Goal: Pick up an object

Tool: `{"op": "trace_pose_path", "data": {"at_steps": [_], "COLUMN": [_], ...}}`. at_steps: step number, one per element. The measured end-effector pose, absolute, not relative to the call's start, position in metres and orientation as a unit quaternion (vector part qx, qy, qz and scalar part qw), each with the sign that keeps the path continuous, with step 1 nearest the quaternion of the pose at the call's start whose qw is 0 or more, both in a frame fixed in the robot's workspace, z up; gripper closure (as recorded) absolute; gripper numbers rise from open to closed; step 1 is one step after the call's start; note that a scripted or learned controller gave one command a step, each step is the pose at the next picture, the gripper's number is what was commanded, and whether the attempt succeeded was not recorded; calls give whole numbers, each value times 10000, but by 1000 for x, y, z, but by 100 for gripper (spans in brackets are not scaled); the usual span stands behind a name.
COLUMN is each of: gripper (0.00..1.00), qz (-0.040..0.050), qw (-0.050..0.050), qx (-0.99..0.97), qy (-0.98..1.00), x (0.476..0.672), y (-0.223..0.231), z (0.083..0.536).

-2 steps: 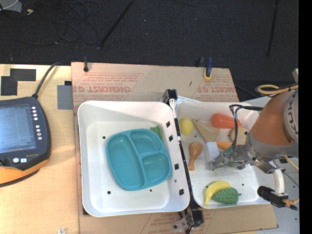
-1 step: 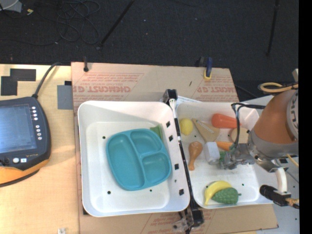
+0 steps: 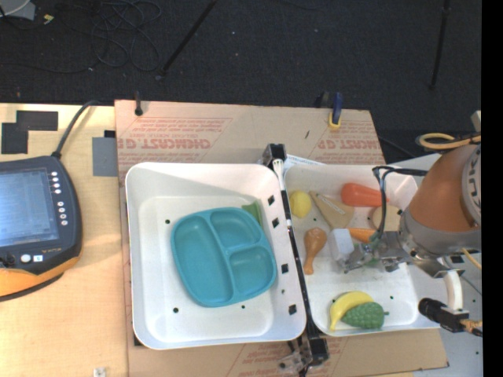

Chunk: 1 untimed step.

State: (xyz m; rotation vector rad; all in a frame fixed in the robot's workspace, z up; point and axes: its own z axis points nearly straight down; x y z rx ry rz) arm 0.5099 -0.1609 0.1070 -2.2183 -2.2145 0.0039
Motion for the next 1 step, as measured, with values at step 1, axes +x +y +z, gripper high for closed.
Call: {"op": "trace_pose_path", "data": {"at_steps": [1], "gripper": [100], "qz": [15], "qw": [43], "qx": [-7076], "qy": [-7066], "x": [509], "y": [-163], "z": [117]}}
